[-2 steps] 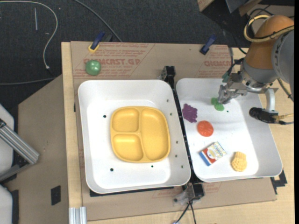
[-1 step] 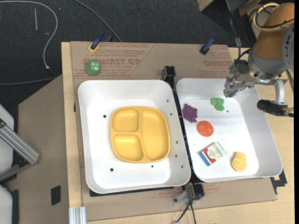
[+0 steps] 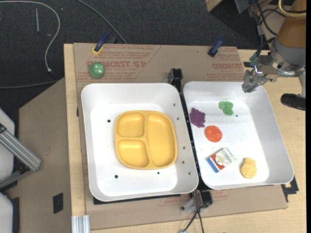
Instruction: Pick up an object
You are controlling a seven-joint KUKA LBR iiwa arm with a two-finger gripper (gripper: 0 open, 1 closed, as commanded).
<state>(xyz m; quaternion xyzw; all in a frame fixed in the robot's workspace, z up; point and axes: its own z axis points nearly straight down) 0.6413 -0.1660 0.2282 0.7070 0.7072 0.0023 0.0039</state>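
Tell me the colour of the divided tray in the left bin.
Yellow; the tray shows plainly in the camera view.

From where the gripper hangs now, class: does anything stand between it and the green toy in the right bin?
Nothing visible does. The gripper hangs over the right bin's far rim, and the green toy lies nearest it, with bare white floor between. The purple toy and red toy lie beyond the green one.

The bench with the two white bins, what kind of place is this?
Probably a robotics lab test bench: a cardboard sheet clamped down under two white bins, toy food such as a purple grape bunch laid out, and the gripper at the right bin's far edge.
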